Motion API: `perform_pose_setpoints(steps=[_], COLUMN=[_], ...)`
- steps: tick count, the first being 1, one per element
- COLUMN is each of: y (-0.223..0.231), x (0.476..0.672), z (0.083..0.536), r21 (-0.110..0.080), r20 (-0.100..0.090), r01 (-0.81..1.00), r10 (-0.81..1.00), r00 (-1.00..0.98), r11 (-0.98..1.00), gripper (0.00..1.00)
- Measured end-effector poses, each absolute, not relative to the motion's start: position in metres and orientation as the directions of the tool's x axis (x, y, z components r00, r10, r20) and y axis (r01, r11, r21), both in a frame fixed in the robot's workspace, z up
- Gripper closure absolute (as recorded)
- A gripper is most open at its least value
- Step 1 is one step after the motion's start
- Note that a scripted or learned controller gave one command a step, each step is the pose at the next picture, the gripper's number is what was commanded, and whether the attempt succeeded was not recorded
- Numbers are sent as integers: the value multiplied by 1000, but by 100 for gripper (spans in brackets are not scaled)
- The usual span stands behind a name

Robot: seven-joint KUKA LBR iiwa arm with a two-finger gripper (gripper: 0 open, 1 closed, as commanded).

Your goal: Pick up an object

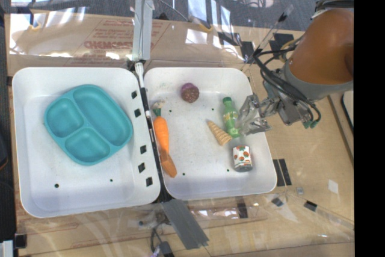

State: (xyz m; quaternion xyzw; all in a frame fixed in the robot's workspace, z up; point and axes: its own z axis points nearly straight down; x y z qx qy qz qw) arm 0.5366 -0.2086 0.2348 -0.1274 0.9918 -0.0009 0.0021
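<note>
The gripper (248,119) hangs over the right bin (198,180) with its 2 fingers spread partly open and nothing between them, the green bottle (229,115) just to its left, the can (242,157) just below it.

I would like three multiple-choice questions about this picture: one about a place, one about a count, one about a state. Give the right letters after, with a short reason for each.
1. Where does the teal divided plate lie?
A. in the left bin
B. in the right bin
C. on the bench

2. How many compartments has the plate?
A. two
B. three
C. five

3. How does the carrot lie?
A. upright in the bin's middle
B. flat, along the right bin's left wall
C. on the plate

Answers:
1 A, the plate sits within the left bin.
2 B, three hollows show.
3 B, it stretches beside the wall between the bins.
</note>
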Motion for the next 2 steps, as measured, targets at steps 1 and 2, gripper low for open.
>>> perform_pose_setpoints(steps=[1,2], y=[-208,-208], x=[541,551], z=[213,226], r21=[1,-2], r20=[1,-3], r01=[-334,-495], r10=[-334,-495], r00=[-943,-869], r11=[943,869], gripper=[100,100])
